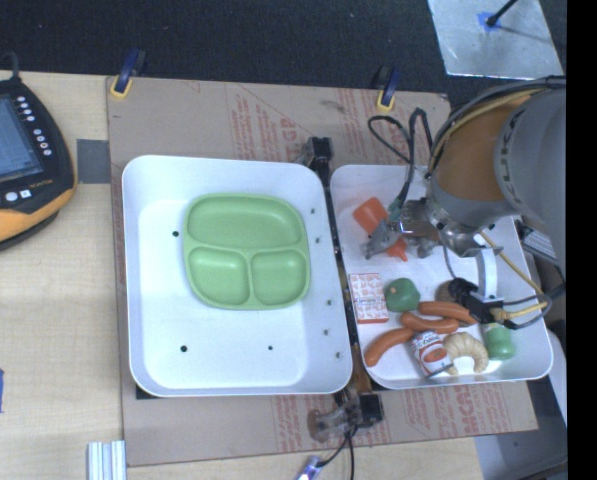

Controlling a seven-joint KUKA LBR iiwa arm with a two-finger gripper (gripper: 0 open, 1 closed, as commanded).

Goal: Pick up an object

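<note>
My gripper (382,242) is low in the upper left part of the right bin (538,368), at the end of the grey arm with the orange band (478,163). An orange block (370,212) lies just above and left of it. A second small orange piece (397,252) shows right beside the gripper tip; whether it is held cannot be made out. Below it lie a green ball (402,294), two sausages (443,315), a small can (433,353), a croissant (466,347) and a red-and-white card (367,298).
The left bin (148,268) holds a green divided plate (246,249). A teach pendant (13,163) rests at the bench's left edge. Cables (403,143) loop from the arm over the right bin's top rim. A green item (498,341) sits at the bin's lower right.
</note>
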